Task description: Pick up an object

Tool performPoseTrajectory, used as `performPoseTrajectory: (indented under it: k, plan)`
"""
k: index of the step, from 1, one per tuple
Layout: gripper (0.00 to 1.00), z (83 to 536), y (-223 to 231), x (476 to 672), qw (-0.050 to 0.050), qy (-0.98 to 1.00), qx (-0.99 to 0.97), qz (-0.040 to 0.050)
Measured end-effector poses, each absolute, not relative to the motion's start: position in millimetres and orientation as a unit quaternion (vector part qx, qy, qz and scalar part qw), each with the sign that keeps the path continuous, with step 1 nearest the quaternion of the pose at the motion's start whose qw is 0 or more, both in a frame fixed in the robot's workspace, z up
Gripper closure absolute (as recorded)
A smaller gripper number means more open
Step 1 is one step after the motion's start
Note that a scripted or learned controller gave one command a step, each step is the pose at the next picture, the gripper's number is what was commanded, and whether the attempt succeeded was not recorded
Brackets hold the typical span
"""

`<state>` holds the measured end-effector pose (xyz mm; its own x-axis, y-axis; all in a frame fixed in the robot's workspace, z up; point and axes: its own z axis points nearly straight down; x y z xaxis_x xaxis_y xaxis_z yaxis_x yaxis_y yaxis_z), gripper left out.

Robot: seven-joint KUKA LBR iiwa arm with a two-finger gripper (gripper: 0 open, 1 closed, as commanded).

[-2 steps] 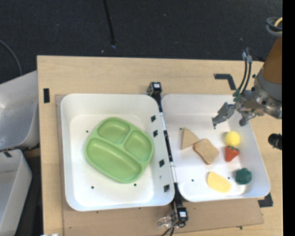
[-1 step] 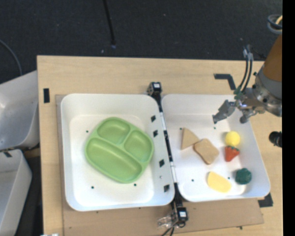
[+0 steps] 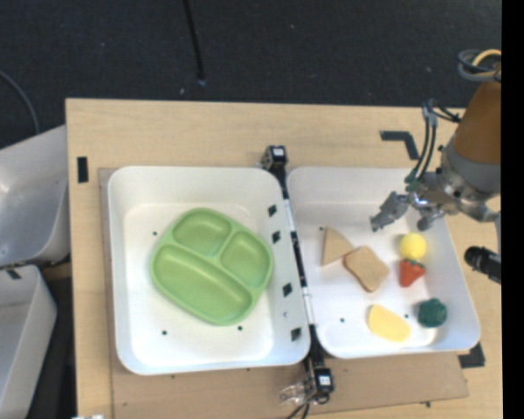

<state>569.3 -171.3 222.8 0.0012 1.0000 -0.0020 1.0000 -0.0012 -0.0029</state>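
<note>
The right bin [image 3: 332, 190] holds several toy foods: a tan wedge [image 3: 334, 244], a brown bread slice [image 3: 367, 268], a yellow ball [image 3: 412, 246], a red strawberry-like piece [image 3: 410, 272], a yellow slice [image 3: 389, 323] and a dark green piece [image 3: 433, 312]. My gripper [image 3: 408, 211] hangs over the bin's upper right part, just above the yellow ball. Its fingers are spread apart and hold nothing.
The left bin [image 3: 131, 190] carries a green divided plate [image 3: 211, 265]. A divider with black clips [image 3: 290, 251] runs between the bins. The arm [image 3: 476, 138] enters from the right. Wooden bench edge [image 3: 244, 129] lies behind the bins.
</note>
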Motion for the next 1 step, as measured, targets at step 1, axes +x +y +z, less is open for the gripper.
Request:
performPoseTrajectory:
  k: [1]
  plan:
    - [0.00,178.5,-174.5,562.8,0.001,-0.707,-0.708,0.0017]
